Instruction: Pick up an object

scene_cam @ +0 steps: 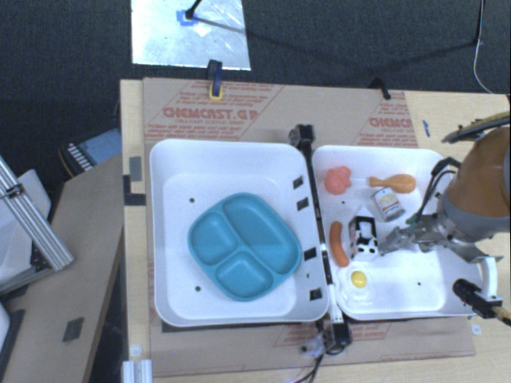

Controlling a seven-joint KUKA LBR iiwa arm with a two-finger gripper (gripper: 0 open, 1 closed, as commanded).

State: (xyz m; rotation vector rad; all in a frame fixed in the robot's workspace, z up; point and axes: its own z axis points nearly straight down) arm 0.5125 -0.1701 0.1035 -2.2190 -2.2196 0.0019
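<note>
In the right bin [399, 294], a fried egg [358, 281] lies nearest, by the front wall. Just behind it stand a black-and-white toy [365, 238] and a sausage [338, 243] along the divider. The gripper [393, 239] sits low beside the black-and-white toy; whether its fingers are apart or together, I cannot tell. Further back lie a can [389, 205], a drumstick [393, 183] and a pink lump [338, 179]. The left bin [172, 214] holds 1 blue tray [243, 246].

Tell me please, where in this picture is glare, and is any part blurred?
Camera view: the shiny sheet on the dark floor behind the bench shows bright glare; the white bins look slightly overexposed; the small items by the gripper are soft, details unclear.
</note>
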